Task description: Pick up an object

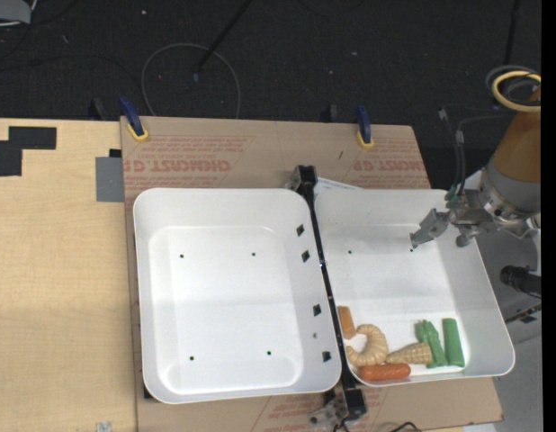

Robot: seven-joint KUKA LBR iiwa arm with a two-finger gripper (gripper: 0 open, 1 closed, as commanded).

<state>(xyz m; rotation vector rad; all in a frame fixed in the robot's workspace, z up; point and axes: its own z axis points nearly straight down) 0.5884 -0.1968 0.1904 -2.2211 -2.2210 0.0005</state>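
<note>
In the camera view, you had the gripper (433, 226) hanging over the far right part of the right bin (395, 268), near its right wall, with the orange-banded wrist behind it. How its jaws stood, I could not tell; nothing showed between them. The things to pick lay well apart from it, crowded along the bin's near edge: a green pepper-like piece (452, 342) beside a green bundle (430, 341), a cone-shaped piece (409, 354), a curled tan piece (372, 339), a red-orange sausage shape (384, 373) and a small orange piece (345, 319) by the divider. They probably gathered there because the bin tilts that way. The left bin (224, 295) held nothing you needed. You would have had to bring the arm toward the near edge.
</note>
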